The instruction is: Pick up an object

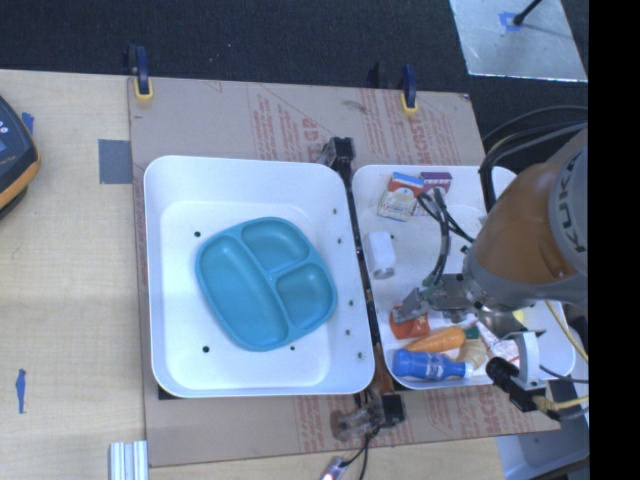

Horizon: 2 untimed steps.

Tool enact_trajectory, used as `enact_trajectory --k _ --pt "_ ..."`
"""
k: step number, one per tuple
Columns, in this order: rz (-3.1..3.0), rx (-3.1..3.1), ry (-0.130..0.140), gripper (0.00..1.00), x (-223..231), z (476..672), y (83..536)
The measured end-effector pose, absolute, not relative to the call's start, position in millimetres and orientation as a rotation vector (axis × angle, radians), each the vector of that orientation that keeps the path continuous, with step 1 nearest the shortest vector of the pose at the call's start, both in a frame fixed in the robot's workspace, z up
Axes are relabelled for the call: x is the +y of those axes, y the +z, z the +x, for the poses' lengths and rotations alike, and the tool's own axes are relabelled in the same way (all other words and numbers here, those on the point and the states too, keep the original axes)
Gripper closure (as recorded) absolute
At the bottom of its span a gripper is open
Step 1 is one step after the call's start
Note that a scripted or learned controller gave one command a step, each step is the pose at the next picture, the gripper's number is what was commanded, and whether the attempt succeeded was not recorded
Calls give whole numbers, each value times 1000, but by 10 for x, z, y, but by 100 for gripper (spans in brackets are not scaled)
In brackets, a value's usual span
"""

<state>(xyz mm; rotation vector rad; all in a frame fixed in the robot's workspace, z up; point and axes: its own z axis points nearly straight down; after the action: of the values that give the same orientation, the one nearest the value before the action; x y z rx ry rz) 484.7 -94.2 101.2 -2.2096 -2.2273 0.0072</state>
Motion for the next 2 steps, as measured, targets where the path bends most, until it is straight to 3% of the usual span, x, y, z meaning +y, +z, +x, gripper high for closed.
enact_trajectory --k 1,2 --pt "-2219 -2224 2 0 -1450 5321 1212" --pt "-2216 -2225 0 0 -1250 5908 1504"
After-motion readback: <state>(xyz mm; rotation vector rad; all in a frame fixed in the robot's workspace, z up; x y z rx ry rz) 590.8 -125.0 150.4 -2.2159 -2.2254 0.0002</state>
